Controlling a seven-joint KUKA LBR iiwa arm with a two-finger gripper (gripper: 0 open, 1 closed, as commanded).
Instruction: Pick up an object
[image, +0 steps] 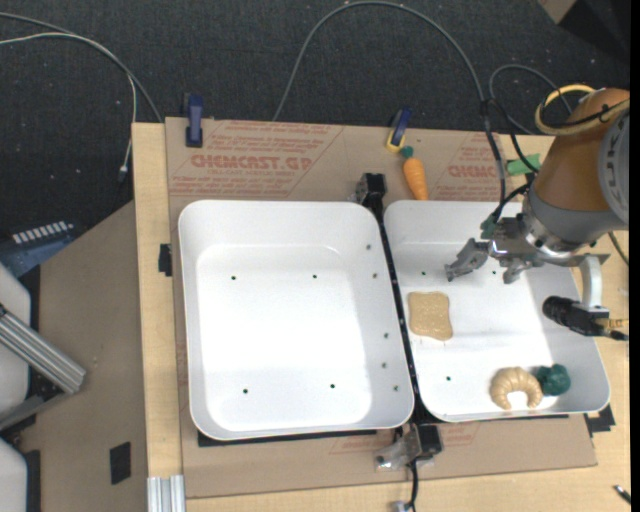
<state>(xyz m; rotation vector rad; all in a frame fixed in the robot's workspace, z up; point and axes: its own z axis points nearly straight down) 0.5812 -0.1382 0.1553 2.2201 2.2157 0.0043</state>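
In the right bin (470, 405) lie a flat tan slice of bread (430, 315), a pale croissant (516, 388) and, touching the croissant's right side, a small dark green object (553, 379). My gripper (487, 267) hangs over the bin's far part, above and to the right of the bread. Its fingers (462, 263) are spread open and nothing sits between them. The grey arm with its orange band (580, 160) comes in from the right.
The left bin (195, 300) stands beside the right one. An orange carrot toy (414, 177) lies on the cardboard behind the right bin. A black clamp (372, 188) sits at the bins' far junction. Cables run across the back.
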